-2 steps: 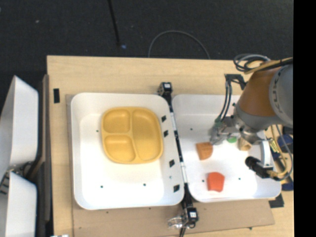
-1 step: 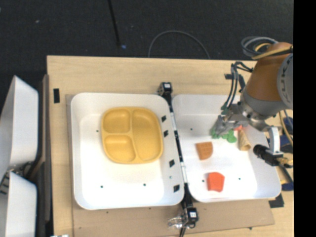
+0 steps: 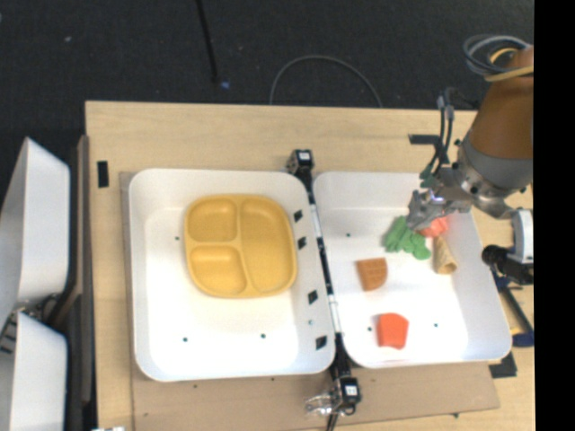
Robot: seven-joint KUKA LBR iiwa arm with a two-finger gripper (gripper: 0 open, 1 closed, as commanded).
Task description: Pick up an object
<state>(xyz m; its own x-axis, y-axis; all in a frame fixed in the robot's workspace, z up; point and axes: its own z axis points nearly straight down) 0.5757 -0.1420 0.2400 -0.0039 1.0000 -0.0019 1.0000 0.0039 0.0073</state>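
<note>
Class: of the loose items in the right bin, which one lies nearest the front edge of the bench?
The red-orange block. It sits alone, below the brown block; the green item lies farther back.

Pale wooden bench [image 3: 225, 133] under even light, dark speckled floor [image 3: 135, 34] beyond its far edge, thin cable [image 3: 325, 61] looping on it, white boxes [image 3: 36, 232] at left

You see a grey gripper [image 3: 426, 210] under the arm's orange band [image 3: 503, 119]. Right below its tip lies a green leafy piece [image 3: 406, 238], with a salmon-pink bit [image 3: 437, 226] and a tan cylinder [image 3: 444, 257] beside it. Further below sit a brown-orange block [image 3: 372, 273] and a red-orange block [image 3: 392, 329]. Far to its left, a plain yellow divided plate [image 3: 241, 244] rests in a white bin [image 3: 153, 330].
</note>
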